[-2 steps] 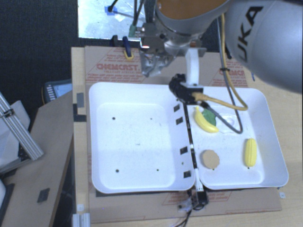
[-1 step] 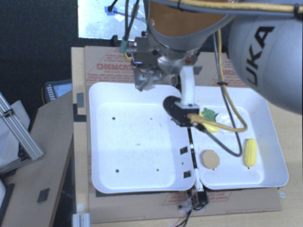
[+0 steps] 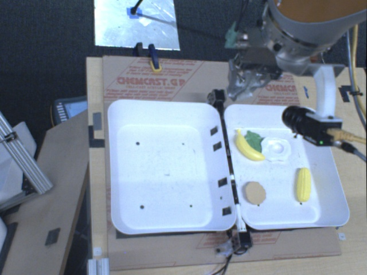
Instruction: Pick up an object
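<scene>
Banana [image 3: 249,146]: lies flat in the right bin [image 3: 332,211], near its left wall and toward the far end; curved, yellow, likely a light plastic toy, stiff and a little slick. I would take it across the middle of the curve, where it looks narrow enough for two fingers.

Green leaf [image 3: 254,138]: touches the banana's far side, partly over it; thin and soft by the look, a poor thing to pinch and apt to come along by accident.

Fried egg [image 3: 276,149]: just beside the banana on the right, white with a pale centre; flat and low, so hard to get under.

Brown disc [image 3: 255,193]: nearer the front, apart from the rest; also flat against the floor, awkward for a side grasp.

Corn cob [image 3: 303,184]: stands clear toward the front right, lying lengthwise; rounded and chunky, probably the easiest pick, gripped across its short width, though it may roll.

Left bin [image 3: 120,165]: white floor with a few dark dots.

Gripper [image 3: 248,85]: hangs above the far edge of the right bin, over the cardboard, well apart from every object; blurred metal, so whether it is apart or together I cannot tell.

Stage: nothing is held; descent not yet begun, as I judge it.
</scene>
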Controlling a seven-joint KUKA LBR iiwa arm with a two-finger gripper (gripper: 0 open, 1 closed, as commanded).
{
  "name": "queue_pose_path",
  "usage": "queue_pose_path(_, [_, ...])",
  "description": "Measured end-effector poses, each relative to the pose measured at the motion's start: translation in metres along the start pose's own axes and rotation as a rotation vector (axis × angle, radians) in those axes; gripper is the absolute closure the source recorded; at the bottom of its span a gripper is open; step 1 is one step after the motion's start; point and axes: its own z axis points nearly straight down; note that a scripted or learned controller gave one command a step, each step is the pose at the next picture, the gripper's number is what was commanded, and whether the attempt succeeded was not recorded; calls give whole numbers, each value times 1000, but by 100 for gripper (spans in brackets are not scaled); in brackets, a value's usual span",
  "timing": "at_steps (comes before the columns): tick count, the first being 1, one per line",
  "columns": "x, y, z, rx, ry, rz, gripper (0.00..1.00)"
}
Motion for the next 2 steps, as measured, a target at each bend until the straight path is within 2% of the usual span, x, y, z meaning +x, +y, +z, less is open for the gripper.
queue_pose_path(1, [55, 123, 2, 9, -2, -11, 100])
queue_pose_path(2, [73, 25, -3, 11, 1, -16, 100])
